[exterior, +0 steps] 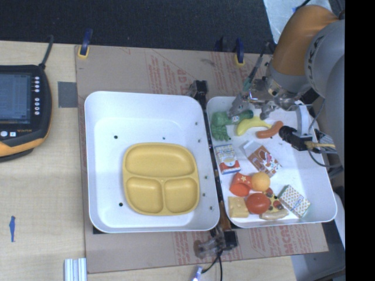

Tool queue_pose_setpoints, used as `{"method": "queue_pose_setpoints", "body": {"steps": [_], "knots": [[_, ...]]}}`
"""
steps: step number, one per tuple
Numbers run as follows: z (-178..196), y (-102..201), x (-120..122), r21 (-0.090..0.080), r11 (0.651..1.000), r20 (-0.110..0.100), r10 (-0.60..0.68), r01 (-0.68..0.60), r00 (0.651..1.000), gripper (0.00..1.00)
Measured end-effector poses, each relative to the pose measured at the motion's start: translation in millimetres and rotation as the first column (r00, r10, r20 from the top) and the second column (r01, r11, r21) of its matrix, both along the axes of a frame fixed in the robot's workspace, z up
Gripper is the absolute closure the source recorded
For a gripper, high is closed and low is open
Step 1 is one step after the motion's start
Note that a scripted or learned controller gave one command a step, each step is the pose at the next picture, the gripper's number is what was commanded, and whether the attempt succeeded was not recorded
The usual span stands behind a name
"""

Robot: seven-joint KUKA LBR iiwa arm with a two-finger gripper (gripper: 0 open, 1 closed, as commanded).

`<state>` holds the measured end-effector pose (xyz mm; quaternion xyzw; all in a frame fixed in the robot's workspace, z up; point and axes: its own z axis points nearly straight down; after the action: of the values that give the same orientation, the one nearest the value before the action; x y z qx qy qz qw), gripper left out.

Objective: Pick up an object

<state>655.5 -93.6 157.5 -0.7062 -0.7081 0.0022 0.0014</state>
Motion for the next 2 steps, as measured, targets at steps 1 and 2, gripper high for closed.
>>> {"method": "queue_pose_setpoints", "body": {"steps": [1, 2], "knots": [[-49, -23, 4, 0.002, 1.0, 0.012, 0.001, -0.002, 1.0, 0.0], [-56, -10, -2, -0.006, 1.0, 0.013, 0.0, 0.0, 1.0, 0.0]]}}
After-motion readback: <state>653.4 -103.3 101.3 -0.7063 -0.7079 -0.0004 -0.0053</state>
